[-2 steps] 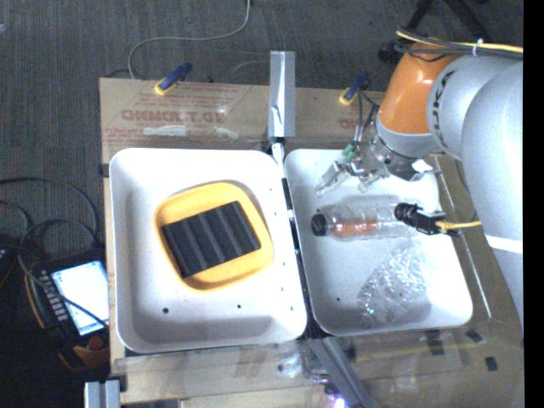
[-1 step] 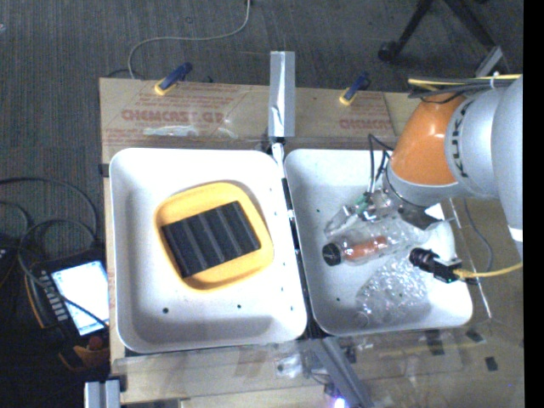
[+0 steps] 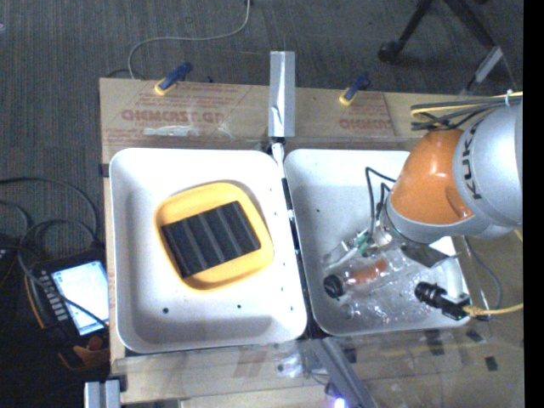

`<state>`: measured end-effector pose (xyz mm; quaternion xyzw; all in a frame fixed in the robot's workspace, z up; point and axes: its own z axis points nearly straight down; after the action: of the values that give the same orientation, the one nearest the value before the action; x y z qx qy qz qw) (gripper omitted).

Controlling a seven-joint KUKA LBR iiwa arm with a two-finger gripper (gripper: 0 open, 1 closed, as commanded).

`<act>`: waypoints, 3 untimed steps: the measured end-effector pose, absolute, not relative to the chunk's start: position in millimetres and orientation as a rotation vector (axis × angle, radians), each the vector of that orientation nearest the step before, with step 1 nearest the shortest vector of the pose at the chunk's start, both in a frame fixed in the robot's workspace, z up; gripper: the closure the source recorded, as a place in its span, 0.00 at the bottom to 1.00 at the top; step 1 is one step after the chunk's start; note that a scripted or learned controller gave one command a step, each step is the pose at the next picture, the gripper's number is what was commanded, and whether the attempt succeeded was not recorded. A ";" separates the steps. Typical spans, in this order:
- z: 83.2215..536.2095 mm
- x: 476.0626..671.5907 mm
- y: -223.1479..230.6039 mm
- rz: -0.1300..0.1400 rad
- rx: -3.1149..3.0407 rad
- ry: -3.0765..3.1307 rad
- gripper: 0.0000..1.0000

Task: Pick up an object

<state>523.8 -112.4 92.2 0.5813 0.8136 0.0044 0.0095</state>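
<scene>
A clear plastic bottle (image 3: 367,274) with a black cap and an orange-red patch inside lies on its side near the front of the right bin (image 3: 327,202). My gripper (image 3: 367,243) hangs just above the bottle's upper side, below the arm's orange band, which hides most of it. I see nothing held in it. A yellow tray (image 3: 217,230) with a black ribbed insert lies flat in the middle of the left bin (image 3: 136,185).
Crinkled clear plastic (image 3: 393,303) lies at the right bin's front, beside the bottle. The arm covers the right bin's far right part. Blue and yellow clamps (image 3: 172,78) hold the brown board behind the bins. A metal post (image 3: 281,92) stands between the bins at the back.
</scene>
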 end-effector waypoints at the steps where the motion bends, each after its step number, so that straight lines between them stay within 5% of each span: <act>1: 125.3 611.2 -153.3 0.004 1.742 2.611 0.00; 2: 92.7 572.6 -177.8 0.001 1.729 2.620 0.00; 3: 89.8 650.5 -211.4 0.009 1.984 2.429 0.00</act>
<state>650.5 -211.4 89.8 0.6325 0.7745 0.0028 0.0026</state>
